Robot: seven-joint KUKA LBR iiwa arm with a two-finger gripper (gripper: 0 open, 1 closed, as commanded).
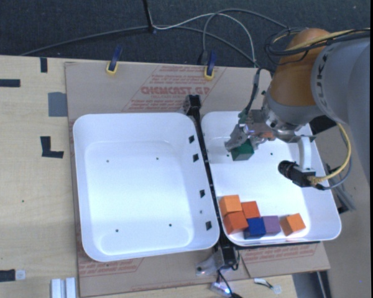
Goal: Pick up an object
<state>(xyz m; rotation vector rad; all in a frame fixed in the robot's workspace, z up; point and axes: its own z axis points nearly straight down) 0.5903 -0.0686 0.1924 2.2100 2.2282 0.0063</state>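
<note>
Tabletop [43, 185] has two white bins. Gripper [241, 143] hangs over the right bin [323, 225], jaws clamped on a green block [242, 151].

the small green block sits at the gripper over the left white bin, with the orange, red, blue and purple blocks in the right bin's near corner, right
Not quite: the small green block at the two-finger gripper is over the right white bin, not the left white bin, as the camera view shows. The rest stands: the orange, red, blue and purple blocks cluster in the right bin's near corner.
</note>
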